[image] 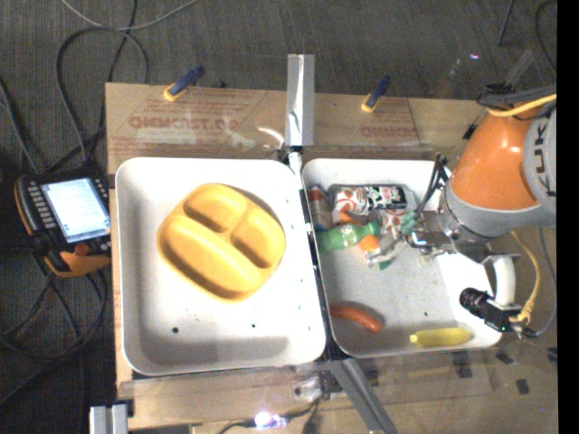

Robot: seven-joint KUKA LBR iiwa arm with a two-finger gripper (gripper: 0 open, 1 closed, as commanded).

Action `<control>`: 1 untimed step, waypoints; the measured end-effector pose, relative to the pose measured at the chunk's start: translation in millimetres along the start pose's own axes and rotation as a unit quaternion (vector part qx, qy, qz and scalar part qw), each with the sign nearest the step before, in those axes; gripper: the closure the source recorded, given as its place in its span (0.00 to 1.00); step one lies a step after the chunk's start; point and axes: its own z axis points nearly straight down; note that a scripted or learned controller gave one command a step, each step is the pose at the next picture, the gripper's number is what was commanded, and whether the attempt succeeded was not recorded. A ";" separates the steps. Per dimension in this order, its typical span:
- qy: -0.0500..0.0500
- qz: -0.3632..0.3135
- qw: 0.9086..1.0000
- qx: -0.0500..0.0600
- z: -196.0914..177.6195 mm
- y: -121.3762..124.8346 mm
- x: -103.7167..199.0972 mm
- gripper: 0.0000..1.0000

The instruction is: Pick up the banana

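The banana (pixel 441 336) is small and yellow. It lies flat near the front right corner of the right bin (pixel 425 297). My gripper (pixel 423 239) hangs over the right side of that bin, behind the banana and well apart from it. It sits close beside a cluster of packaged items. The grey wrist and the orange band (pixel 498 165) cover the bin's right rim.
A green bottle (pixel 348 236), a printed can (pixel 366 197) and small wrappers (pixel 384 251) crowd the back of the right bin. A red-orange sausage (pixel 355 316) lies front left of the banana. A yellow divided plate (pixel 223 240) rests in the left bin (pixel 154 333).
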 end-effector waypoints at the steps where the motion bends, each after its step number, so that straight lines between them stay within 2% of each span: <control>1: 0.000 -0.100 0.995 0.000 8.0 -12.8 69.5 0.00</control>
